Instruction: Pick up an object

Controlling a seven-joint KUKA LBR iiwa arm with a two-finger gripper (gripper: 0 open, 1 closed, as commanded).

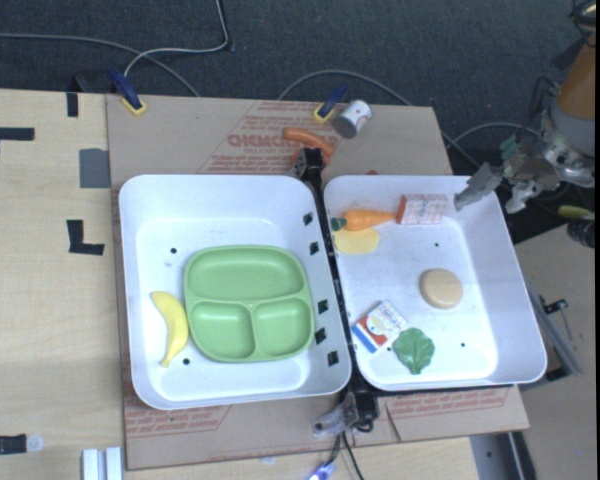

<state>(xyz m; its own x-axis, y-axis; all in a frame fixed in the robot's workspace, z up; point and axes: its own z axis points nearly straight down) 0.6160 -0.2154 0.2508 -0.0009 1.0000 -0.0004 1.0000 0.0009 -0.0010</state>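
The right bin (500, 268) holds a carrot (368, 218), a pale yellow piece (356, 242), a pink and white packet (422, 208), a tan round bun (441, 288), a small red, white and blue carton (378, 326) and a green leafy piece (414, 350). My gripper (488, 190) hangs over the bin's far right corner, just right of the packet, with nothing between its fingers. The fingers look spread apart.
The left bin (140, 228) holds a green divided tray (248, 302) and a yellow banana (170, 326). Behind the bins on the cardboard lie an orange item (310, 138), a grey roll (352, 118) and clamps. Cables run along the back.
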